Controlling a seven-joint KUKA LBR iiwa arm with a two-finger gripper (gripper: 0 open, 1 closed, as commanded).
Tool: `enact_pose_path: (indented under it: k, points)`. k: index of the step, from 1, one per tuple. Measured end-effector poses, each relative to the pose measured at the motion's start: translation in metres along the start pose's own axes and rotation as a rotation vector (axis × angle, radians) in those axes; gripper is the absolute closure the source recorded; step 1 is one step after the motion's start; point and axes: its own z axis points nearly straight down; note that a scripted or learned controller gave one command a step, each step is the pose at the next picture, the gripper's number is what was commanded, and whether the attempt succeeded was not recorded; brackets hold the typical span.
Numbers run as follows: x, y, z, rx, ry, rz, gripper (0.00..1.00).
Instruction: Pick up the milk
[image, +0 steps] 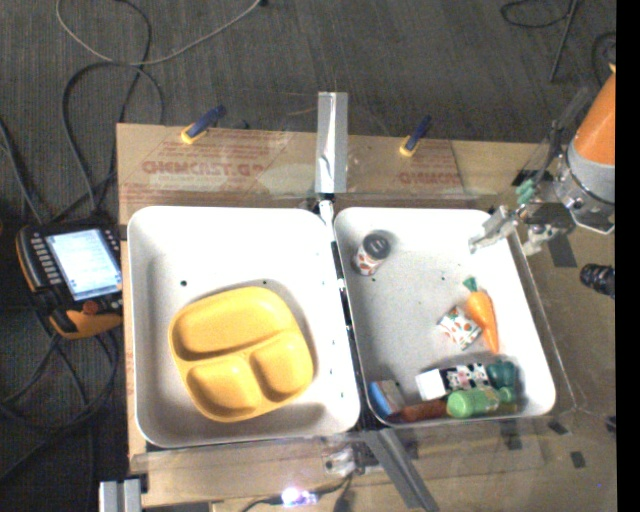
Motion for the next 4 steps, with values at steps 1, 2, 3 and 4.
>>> enact_pose_path:
  k: [1,2,3,4]
  points:
    - [0.037,0.063,0.122,0.001,-0.002,0.007,0.00]
    - [-0.007,0.077,0.041,-0.003,-0.005,-0.053,0.00]
    - [0.090,0.077,0.127,-0.004,-0.004,-0.171,0.00]
    - [0.102,0.076,0.113,-0.002,0.000,-0.099,0.00]
